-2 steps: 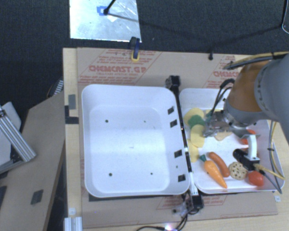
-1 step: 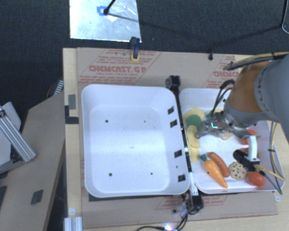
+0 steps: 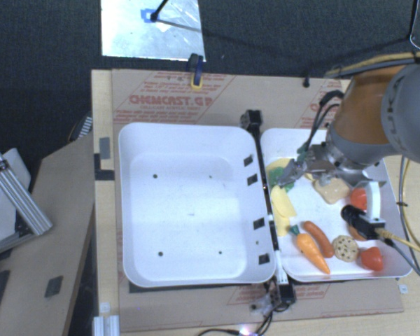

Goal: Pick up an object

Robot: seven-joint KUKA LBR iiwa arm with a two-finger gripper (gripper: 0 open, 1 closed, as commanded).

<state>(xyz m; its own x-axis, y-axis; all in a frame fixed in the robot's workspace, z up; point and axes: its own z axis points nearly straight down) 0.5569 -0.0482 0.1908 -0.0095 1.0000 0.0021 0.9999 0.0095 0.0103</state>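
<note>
While the grey arm with the orange band is reaching in from the right, its two-finger gripper (image 3: 288, 176) is hanging low over the upper left part of the right shallow white bin (image 3: 390, 271), just beside the divider between the two bins. Whether the fingers are released or clenched cannot be told (the wrist body and dark finger parts are blurring together against the toys below), and nothing is visibly sitting between them, so no grasp is showing yet.

As a judgement, the task is standing at the approach stage: the reach is made, while the closing and the lift are yet to come. The likeliest target is the pale yellow, elongated plastic toy (image 3: 283, 203) lying just below the gripper, near the bin's left wall. Its long axis is running roughly up and down the view, slightly tilted, with one end pointing toward the gripper and the other toward the bin's near edge.

Other toys are lying further along: an orange plastic carrot (image 3: 313, 252) pointing down and to the right, a reddish-orange sausage shape (image 3: 319, 236) beside it on a similar slant, a round speckled cookie (image 3: 345, 248), a red tomato-like piece (image 3: 371, 258) and a tan slice (image 3: 332, 190). The left shallow white bin (image 3: 189, 135) is bearing no toys.
</note>
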